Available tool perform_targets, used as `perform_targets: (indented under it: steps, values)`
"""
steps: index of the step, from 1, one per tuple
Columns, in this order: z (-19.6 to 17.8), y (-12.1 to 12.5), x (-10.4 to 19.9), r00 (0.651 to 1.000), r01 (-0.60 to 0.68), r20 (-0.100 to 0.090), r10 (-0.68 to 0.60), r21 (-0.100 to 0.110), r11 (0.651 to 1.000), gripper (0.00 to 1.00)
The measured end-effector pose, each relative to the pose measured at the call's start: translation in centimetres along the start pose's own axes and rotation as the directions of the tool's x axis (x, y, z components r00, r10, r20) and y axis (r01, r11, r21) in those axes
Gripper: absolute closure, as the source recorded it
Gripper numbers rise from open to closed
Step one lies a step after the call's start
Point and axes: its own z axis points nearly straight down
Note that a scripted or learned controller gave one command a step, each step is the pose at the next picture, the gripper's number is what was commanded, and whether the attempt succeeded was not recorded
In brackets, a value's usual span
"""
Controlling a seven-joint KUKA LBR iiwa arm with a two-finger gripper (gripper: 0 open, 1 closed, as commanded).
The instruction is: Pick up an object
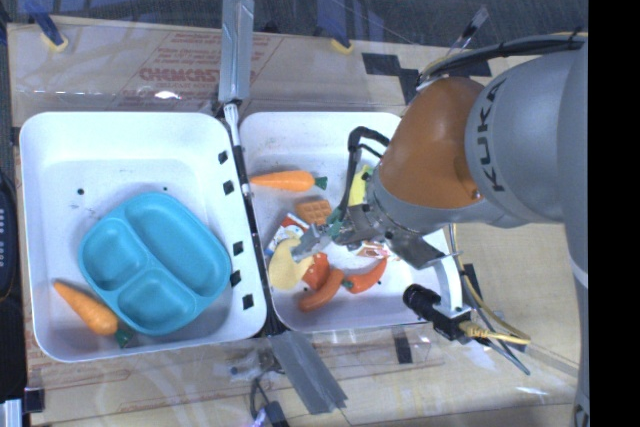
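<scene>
Two shallow white bins sit side by side on the surface [120,65], and the grey arm [520,145] with its orange band [430,150] reaches in from the right, covering much of the right bin [262,137]. The left bin [40,145] carries a blue divided tray [155,260], with one carrot [87,307] lying just beside the tray's lower left corner.

In the right bin, another carrot [283,181] lies near the upper left, its long axis roughly level across the view, leafy end toward the arm. Below it sits a small brown piece [313,210], then a cluster of toy food: a pale yellow piece [284,270], a red-orange pepper-like piece [318,271], a reddish sausage-like piece [322,293] and an orange-red curved piece [366,275].

The tool [322,237] hangs low over that cluster, pointing left from the wrist. How far it is opened I cannot tell; its tips blur into the clutter, and nothing is plainly caught in it.

Judging by this, the likeliest target is the cluster directly under and just left of the tool, the red-orange piece being nearest, just below the tip. The items touch one another, so a closing grip may catch an edge or push neighbours aside instead of seating on one piece.
</scene>
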Motion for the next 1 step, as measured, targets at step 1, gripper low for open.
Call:
perform_targets:
  steps: [1]
  values:
    - [4.02, 7.15, -3.23, 0.991, 0.137, -0.001, -0.137, 0.003, 0.991, 0.00]
